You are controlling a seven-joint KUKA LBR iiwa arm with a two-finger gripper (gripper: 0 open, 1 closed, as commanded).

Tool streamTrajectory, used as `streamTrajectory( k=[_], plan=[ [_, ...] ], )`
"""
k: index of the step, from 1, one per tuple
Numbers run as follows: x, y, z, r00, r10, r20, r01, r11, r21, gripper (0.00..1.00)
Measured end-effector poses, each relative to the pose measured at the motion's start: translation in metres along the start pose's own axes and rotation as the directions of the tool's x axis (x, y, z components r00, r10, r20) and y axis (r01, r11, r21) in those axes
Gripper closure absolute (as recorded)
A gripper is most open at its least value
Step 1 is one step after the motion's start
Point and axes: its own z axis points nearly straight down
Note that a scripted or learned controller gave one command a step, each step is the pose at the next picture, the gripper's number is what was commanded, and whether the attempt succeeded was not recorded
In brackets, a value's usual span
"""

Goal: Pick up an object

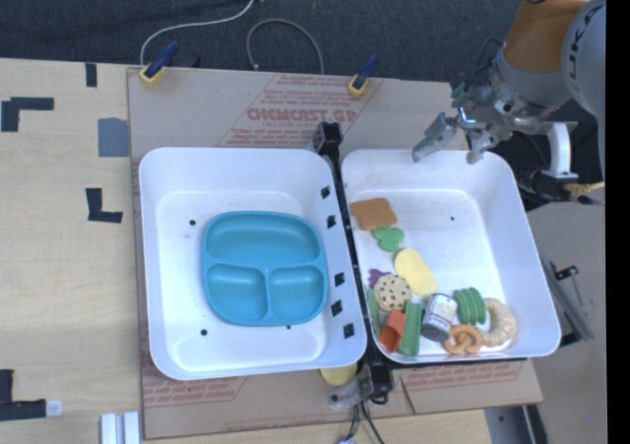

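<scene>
Two white bins [157, 235] on a light wooden surface [59, 265] over cardboard, dark carpet behind. Gripper [455, 141] spread open, gripping nothing, at the right bin's far rim. Below it, toy foods heaped: one brown toast [373, 213], one yellow piece [414, 270], one pretzel [463, 339]; remainder too jumbled to count. Left of it, one blue divided plate [264, 267].

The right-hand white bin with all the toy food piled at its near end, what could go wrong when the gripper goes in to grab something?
The gripper, fingers spread, hangs above the far rim of the right-hand white bin.

1. The toys crowd together: the small tin can touches the green ridged piece and the pretzel, so closing may catch two or knock one aside.
2. The flat brown toast slice lies low, so fingers may slide over it.
</scene>
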Motion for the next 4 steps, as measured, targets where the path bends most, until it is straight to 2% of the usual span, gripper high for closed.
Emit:
streamTrajectory(
  k=[1, 2, 3, 4],
  plan=[
    [0.030, -0.053, 0.099, 1.000, 0.001, -0.004, -0.001, 1.000, 0.012, 0.00],
    [0.046, -0.095, 0.156, 1.000, 0.001, 0.003, -0.001, 1.000, -0.005, 0.00],
    [0.037, 0.021, 0.106, 1.000, -0.003, 0.002, 0.003, 1.000, -0.014, 0.00],
    [0.042, -0.029, 0.155, 1.000, 0.001, 0.002, -0.001, 1.000, -0.004, 0.00]
  ],
)
